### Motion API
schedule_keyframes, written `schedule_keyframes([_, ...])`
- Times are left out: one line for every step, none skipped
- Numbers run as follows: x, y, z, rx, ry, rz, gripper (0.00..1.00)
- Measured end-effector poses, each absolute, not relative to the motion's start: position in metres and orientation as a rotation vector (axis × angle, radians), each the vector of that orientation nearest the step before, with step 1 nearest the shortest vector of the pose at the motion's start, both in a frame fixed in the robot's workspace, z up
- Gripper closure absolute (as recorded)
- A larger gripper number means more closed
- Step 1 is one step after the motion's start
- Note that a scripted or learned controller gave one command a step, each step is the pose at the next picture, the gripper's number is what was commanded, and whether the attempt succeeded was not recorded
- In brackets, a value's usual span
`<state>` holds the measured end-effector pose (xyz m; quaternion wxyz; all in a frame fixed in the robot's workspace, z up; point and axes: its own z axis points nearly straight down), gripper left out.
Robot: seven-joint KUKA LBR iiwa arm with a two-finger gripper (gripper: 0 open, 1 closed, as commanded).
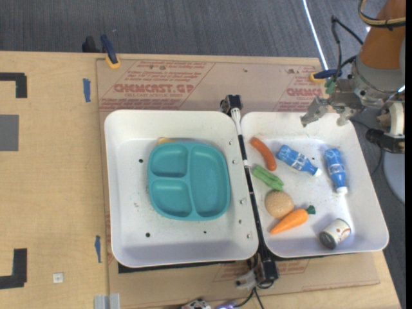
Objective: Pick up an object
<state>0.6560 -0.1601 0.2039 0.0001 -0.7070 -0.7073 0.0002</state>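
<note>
While nothing has yet been lifted, the pickable things all lie loose in the right bin (370,198), which suits a program that reaches in from the right and chooses among them. A sausage (263,153) lies at the far left of that bin, close to the divide, with a green pod-like toy (268,177) just nearer and a round tan bun-like piece (279,203) nearer again. A carrot (291,220) lies slantwise just beside the round piece, apparently touching it. Two blue-and-white bottles lie flat: one (297,159) toward the middle, the other (335,169) toward the right wall. A small can (335,232) rests on its side in the near right corner. They are scattered with gaps between most of them, which probably leaves room for fingers to come down around a single item.

In the left bin (122,172) a teal divided tray (188,179) sits alone; something yellowish peeks from under its far edge, too little to name.

At the far right of the surface (51,172), the hand (327,108) hangs over the far rim of the right bin, apart from every toy. It carries nothing and touches nothing; whether it is spread or closed I cannot tell.
</note>
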Motion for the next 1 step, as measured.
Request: schedule_keyframes([0.6676,-0.0965,0.0861,-2.149,-2.296,-0.004,0.00])
